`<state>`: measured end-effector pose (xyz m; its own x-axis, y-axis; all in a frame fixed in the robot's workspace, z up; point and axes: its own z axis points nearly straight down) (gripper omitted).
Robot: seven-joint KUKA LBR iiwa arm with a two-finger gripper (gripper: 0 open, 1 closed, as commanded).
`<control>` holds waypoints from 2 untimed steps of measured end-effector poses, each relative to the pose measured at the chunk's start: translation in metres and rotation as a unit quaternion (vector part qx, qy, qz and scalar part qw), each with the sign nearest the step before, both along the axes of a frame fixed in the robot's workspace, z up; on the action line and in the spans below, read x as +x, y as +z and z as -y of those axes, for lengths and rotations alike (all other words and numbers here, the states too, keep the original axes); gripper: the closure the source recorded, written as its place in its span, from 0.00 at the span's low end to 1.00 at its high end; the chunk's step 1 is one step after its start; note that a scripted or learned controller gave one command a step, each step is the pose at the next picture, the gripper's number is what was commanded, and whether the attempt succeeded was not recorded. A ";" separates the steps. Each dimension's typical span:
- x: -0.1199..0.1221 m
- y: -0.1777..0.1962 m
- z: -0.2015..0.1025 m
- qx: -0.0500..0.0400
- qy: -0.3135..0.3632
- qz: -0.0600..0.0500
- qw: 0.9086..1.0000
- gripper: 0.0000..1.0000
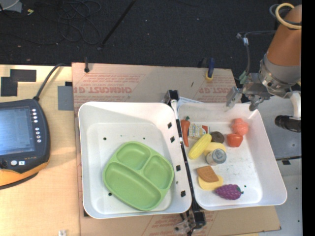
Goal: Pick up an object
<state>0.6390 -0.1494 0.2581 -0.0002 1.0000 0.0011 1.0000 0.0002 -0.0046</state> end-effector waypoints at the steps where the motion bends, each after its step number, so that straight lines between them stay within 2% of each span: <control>1: 0.004 -0.057 -0.002 0.000 0.000 -0.003 1.000 0.00; 2: -0.018 -0.108 0.062 -0.001 -0.002 -0.003 1.000 0.00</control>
